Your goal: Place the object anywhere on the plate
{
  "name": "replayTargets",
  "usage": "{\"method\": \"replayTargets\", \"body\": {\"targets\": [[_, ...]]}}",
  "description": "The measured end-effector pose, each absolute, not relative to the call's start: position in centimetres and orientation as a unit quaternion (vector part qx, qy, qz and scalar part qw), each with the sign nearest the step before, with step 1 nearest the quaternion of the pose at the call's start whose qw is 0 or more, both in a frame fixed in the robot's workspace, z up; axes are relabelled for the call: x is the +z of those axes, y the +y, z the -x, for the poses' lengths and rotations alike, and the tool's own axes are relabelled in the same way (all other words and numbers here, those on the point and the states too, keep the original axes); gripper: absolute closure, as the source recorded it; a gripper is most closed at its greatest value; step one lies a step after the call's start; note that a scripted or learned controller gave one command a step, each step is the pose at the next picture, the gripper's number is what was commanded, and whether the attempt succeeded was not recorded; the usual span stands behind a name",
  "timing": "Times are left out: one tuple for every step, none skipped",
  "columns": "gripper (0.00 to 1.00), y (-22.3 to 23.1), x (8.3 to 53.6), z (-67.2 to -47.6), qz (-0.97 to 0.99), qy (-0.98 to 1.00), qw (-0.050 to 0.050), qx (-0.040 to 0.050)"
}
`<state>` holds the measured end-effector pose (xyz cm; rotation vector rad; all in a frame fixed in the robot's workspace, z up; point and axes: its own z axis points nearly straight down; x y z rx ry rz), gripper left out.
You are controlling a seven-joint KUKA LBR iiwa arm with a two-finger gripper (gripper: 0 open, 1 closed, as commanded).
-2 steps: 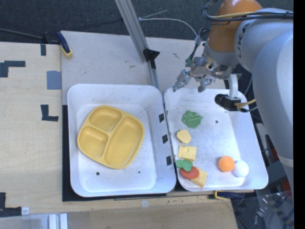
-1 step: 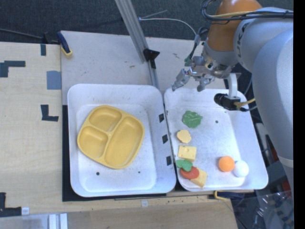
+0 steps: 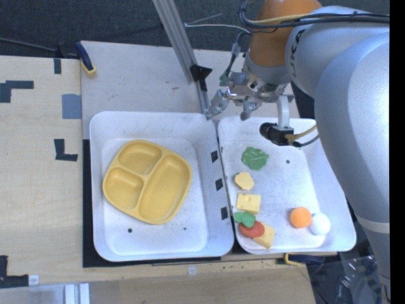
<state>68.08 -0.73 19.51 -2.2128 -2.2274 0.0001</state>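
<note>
A yellow plate (image 3: 147, 180) with three compartments lies in the left bin (image 3: 107, 128), with nothing on it. My gripper (image 3: 229, 110) hovers over the far end of the wall between the two bins, open, with nothing between its fingers (image 3: 213, 107). The right bin (image 3: 329, 189) holds toy foods. A green leaf (image 3: 254, 158) lies closest to the gripper. Nearer the front are a yellow round piece (image 3: 244, 181), a cheese block (image 3: 248, 202) and a red and green piece (image 3: 249, 225) on a yellow wedge (image 3: 266, 236). An orange ball (image 3: 300, 217) touches a white egg (image 3: 319, 224).
A slanted aluminium post (image 3: 177, 37) rises behind the bins, close to the gripper's left. The arm's large grey body (image 3: 354, 94) covers the right side. A black cable connector (image 3: 276, 132) hangs over the right bin's far end.
</note>
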Motion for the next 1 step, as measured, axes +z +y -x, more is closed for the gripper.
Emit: {"method": "replayTargets", "body": {"targets": [[0.00,-7.46,18.81,-66.95,0.709,-0.705,0.000,0.0021]]}}
